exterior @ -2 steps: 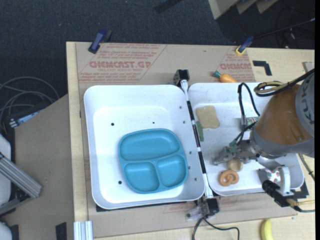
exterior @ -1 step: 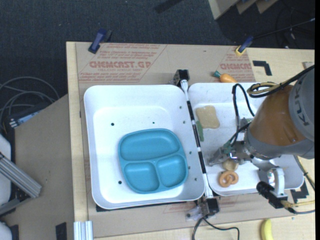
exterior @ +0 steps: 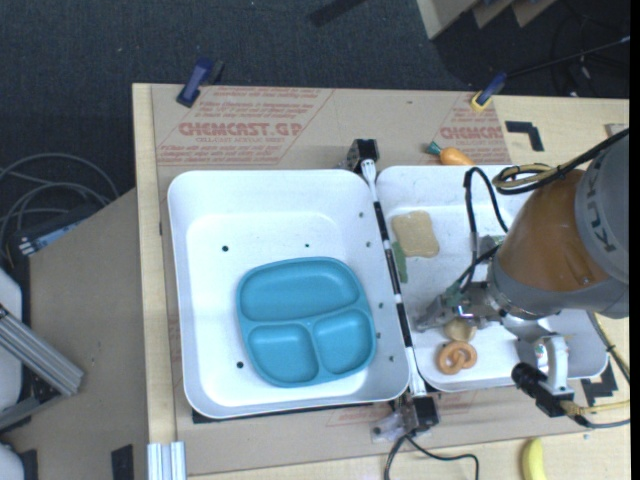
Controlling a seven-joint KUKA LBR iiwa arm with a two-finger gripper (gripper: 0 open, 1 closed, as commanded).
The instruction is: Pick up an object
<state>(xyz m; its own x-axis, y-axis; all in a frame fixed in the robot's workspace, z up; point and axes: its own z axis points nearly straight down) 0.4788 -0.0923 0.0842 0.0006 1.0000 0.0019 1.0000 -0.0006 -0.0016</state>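
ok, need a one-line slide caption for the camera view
KUKA arm's end effector low in the right bin by a pretzel and tan slice; blue divided tray in the left bin.

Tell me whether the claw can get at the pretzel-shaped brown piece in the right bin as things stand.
Probably yes. The claw hangs just above the pretzel-shaped brown piece in the shallow white right bin. Only a small pale lump lies close beside it; nothing covers the piece.

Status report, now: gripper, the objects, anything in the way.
Gripper low in the right bin, nothing visibly held. Pretzel just below it, bread slice above. Blue tray in left bin, out of the way.
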